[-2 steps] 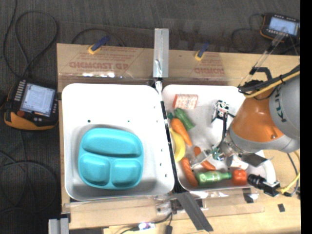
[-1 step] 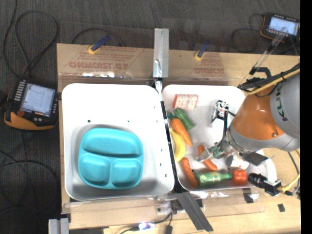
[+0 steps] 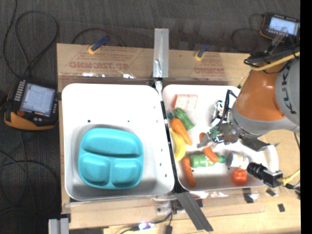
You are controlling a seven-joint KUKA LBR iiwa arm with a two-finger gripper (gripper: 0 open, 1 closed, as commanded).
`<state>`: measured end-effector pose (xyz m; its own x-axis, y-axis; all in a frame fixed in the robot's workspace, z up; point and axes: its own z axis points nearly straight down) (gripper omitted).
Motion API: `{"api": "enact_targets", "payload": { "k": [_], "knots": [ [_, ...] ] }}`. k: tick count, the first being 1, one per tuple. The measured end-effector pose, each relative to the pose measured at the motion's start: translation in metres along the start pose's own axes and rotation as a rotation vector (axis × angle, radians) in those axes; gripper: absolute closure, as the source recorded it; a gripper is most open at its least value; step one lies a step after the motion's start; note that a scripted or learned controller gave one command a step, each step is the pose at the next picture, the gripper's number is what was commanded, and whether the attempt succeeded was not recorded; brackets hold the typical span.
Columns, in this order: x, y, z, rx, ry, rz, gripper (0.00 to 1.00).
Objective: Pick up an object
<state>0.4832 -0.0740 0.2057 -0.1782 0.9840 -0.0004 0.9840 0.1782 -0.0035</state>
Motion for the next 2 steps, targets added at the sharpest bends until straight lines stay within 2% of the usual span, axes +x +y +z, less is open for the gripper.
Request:
{"api": "enact_targets", "payload": {
  "k": [1, 2],
  "knots": [
    [-0.011, -0.003, 0.023, 0.002, -0.001, 0.078, 1.00],
    [-0.035, -0.007, 0.017, 0.002, 0.000, 0.343, 1.00]
  ]
}}
